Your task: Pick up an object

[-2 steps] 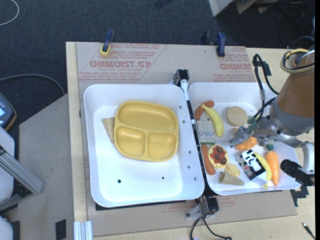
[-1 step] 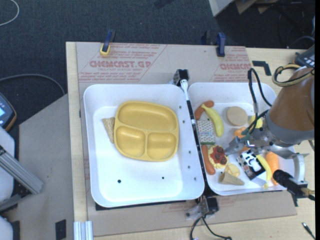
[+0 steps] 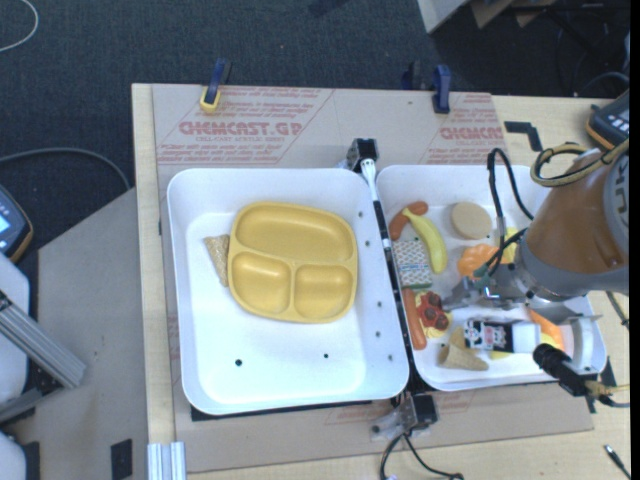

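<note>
The right bin [image 3: 440, 180] holds several toy foods: a yellow banana [image 3: 430, 240], a reddish sausage [image 3: 408, 218], a tan round bun [image 3: 469, 219], an orange piece [image 3: 476, 260], a green-speckled cracker [image 3: 411, 263], a pizza slice [image 3: 434, 313], a long orange carrot [image 3: 415, 320] and a tan wedge [image 3: 462, 354]. My gripper [image 3: 481, 292] is low in this bin, near its middle, just below the orange piece and right of the pizza slice. The arm's bulk hides the bin's right part.
The left bin [image 3: 200, 298] carries a yellow divided plate [image 3: 292, 261] with a tan triangular piece [image 3: 217, 254] poking out at its left. A black divider rail [image 3: 381, 258] runs between the bins. Clamps and cables lie at the bench's back and right edges.
</note>
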{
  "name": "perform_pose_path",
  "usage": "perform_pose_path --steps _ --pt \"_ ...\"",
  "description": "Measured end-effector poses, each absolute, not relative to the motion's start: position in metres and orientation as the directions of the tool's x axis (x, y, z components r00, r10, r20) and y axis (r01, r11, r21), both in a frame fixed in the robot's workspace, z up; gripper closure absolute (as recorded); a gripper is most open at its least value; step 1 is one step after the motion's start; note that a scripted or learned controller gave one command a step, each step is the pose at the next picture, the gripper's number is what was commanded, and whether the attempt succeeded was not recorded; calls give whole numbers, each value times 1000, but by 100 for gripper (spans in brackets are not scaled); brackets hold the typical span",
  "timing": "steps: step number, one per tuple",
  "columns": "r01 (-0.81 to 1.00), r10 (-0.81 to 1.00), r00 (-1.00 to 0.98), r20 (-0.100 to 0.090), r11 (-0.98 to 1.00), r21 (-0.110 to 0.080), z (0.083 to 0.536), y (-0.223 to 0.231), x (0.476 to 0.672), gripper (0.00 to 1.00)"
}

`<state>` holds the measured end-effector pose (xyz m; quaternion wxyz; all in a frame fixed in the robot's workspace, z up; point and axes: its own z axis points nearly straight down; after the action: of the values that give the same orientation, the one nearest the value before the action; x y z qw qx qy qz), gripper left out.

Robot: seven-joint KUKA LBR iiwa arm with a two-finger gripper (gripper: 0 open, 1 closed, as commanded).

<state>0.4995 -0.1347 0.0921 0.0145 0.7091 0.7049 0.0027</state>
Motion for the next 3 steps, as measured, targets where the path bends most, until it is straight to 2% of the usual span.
perform_pose_path --steps 1,2,3 --pt "1000 1000 1 -1 -1 14 99 -127 498 100" --pt "1000 1000 0 -3 0 7 151 -134 507 100" --pt "1000 1000 0 -3 1 8 213 -140 508 100"
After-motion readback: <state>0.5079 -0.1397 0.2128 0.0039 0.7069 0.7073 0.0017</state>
